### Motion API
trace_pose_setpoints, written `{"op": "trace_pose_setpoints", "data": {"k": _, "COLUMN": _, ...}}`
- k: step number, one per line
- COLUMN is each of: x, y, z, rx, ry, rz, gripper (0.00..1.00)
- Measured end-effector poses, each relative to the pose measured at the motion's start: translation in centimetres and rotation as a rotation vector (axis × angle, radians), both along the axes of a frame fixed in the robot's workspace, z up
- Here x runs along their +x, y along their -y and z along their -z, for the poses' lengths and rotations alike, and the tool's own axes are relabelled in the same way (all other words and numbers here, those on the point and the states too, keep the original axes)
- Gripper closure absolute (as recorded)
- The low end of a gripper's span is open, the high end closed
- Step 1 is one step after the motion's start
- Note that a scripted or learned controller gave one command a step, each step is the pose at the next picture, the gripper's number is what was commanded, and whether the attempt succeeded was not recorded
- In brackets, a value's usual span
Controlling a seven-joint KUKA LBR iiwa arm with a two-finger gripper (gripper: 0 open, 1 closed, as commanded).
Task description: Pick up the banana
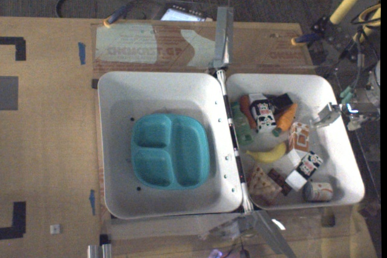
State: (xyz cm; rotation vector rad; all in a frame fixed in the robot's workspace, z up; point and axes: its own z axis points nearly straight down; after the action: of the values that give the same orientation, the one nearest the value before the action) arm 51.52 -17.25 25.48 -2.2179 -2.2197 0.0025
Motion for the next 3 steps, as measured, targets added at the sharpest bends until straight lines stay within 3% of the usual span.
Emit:
{"op": "trace_pose_setpoints", "data": {"k": 1, "x": -2.2, "y": -4.2, "z": 14.1, "rx": -0.007, "ry": 0.021, "rz": 0.042, "gripper": 0.0}}
{"op": "trace_pose_setpoints", "data": {"k": 2, "x": 3.3, "y": -5.2, "z": 15.1, "rx": -0.015, "ry": 0.041, "rz": 0.173, "gripper": 0.0}}
{"op": "trace_pose_setpoints", "data": {"k": 3, "x": 7.9, "y": -4.1, "z": 9.1, "rx": -0.003, "ry": 0.002, "rz": 0.2, "gripper": 0.0}}
